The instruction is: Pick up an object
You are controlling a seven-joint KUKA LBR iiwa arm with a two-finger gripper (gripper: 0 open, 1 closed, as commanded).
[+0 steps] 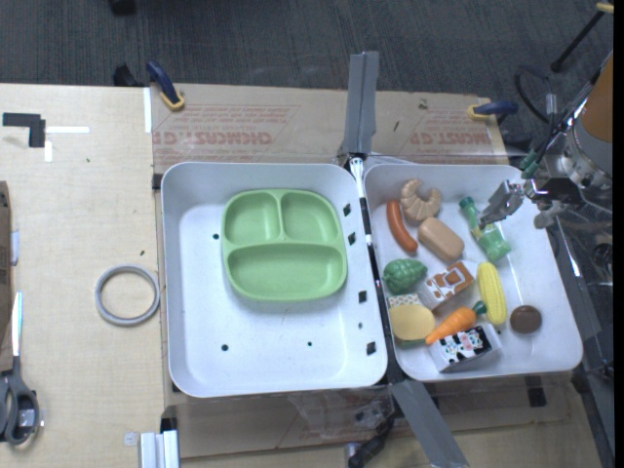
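The arm comes in from the right edge, its wrist angled down and to the left over the right bin point(546, 357), and the gripper point(499, 209) hangs low at that bin's upper right, right over a green bottle point(487, 232). Whether it is clamped on the bottle or merely above it cannot be told from this angle. Around it lie the toys: a croissant point(420, 200) and a sausage point(401, 226) to the left, a bread roll point(441, 239), a corn cob point(491, 292), a carrot point(450, 324), a small milk carton point(466, 348) and a brown ball point(526, 319). In the left bin point(195, 349), a green divided plate point(284, 244) sits alone.
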